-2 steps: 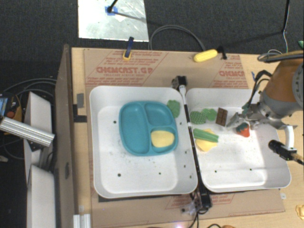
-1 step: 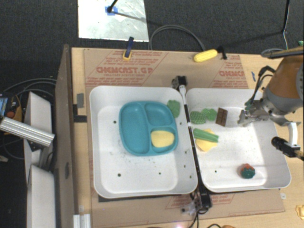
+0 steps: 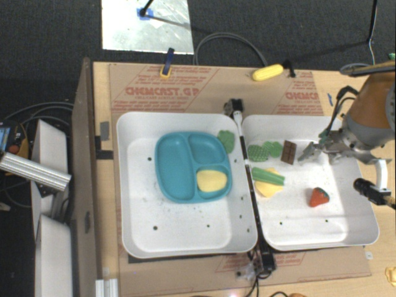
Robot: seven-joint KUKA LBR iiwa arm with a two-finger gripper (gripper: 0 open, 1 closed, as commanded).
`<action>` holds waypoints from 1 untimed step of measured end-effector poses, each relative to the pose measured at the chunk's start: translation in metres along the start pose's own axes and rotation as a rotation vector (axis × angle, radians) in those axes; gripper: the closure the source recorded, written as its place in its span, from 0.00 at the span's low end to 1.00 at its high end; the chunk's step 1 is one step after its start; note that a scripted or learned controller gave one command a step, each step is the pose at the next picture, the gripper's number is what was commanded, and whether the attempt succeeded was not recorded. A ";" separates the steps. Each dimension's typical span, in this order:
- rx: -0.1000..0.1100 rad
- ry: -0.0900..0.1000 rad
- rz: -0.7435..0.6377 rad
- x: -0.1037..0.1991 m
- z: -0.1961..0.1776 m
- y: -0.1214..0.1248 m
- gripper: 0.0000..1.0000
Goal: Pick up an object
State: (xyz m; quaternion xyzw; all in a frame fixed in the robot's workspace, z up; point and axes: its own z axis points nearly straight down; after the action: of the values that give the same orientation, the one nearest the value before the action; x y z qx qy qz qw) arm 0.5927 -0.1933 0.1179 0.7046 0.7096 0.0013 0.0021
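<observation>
My gripper (image 3: 319, 156) hangs over the right bin (image 3: 346, 228) near its upper right part, open, with nothing between its fingers. One fingertip (image 3: 304, 154) points left toward a brown block (image 3: 288, 151), just short of it. Left of the block lie green leafy pieces (image 3: 266, 150). Below them is a green and yellow piece (image 3: 267, 181). A red strawberry (image 3: 318, 197) lies below the gripper, apart from it. In the left bin (image 3: 142, 228) a blue divided plate (image 3: 179, 166) holds a yellow lump (image 3: 211, 179). A green piece (image 3: 226, 140) sits at the plate's upper right.
The grey arm with its orange band (image 3: 371, 107) comes in from the right over the right bin's edge. A black part (image 3: 371, 190) juts out at the bin's right rim. A yellow item (image 3: 267, 73) lies on the cardboard behind the bins.
</observation>
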 end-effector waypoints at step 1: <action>0.011 0.005 0.006 0.047 0.035 -0.079 0.00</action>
State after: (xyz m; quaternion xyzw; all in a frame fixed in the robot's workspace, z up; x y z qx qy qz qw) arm 0.5133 -0.1473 0.0821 0.7066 0.7076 -0.0010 -0.0035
